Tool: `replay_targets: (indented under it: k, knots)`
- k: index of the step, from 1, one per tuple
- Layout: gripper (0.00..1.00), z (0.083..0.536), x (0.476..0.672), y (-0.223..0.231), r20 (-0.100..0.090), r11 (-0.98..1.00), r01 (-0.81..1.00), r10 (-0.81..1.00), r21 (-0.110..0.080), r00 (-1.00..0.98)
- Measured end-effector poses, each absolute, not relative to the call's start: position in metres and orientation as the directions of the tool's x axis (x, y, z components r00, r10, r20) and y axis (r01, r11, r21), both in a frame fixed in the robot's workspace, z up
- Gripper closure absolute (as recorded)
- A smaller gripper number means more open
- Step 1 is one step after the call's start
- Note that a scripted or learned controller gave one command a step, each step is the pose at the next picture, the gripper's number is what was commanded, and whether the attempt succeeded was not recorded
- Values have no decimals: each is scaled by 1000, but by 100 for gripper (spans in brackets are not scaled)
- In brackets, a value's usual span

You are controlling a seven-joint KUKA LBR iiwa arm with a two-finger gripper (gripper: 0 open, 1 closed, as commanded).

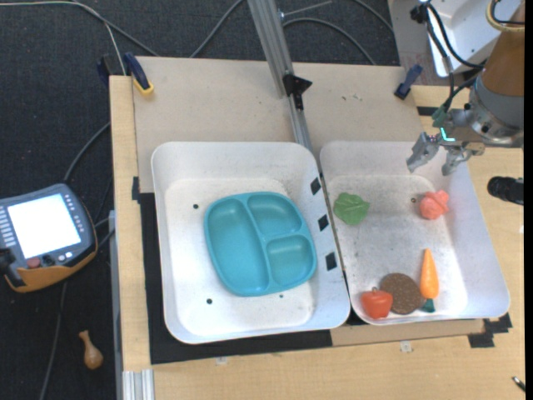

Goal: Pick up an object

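Observation:
My gripper (436, 157) hangs over the far right corner of the right bin (391, 161), its two fingers spread open with nothing between them. Just below it lies a pink toy (432, 206). A green leafy toy (351, 208) sits near the bin's left wall. At the near end lie an orange carrot (428, 274), a brown round piece (402, 292) and a red tomato-like toy (376, 303). A small teal bit (427, 306) peeks out beside the brown piece.
The left bin (179, 223) holds a teal divided plate (259, 242). A metal post (279, 52) rises at a slant between the bins. A teach pendant (42, 233) lies off the bench at left. Blue clamps (138, 75) grip the bench's far edge.

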State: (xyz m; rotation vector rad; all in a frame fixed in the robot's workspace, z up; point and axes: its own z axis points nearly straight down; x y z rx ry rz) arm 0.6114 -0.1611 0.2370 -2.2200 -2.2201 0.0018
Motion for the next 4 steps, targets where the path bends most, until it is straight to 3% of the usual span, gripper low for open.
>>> replay_targets:
  k: [1, 4]
  knots:
    - [0, 238, 612, -161, 0, 1, 1000, 1000, 0, -1]
    - [0, 86, 613, -177, 2, 0, 1000, 1000, -7, 0]
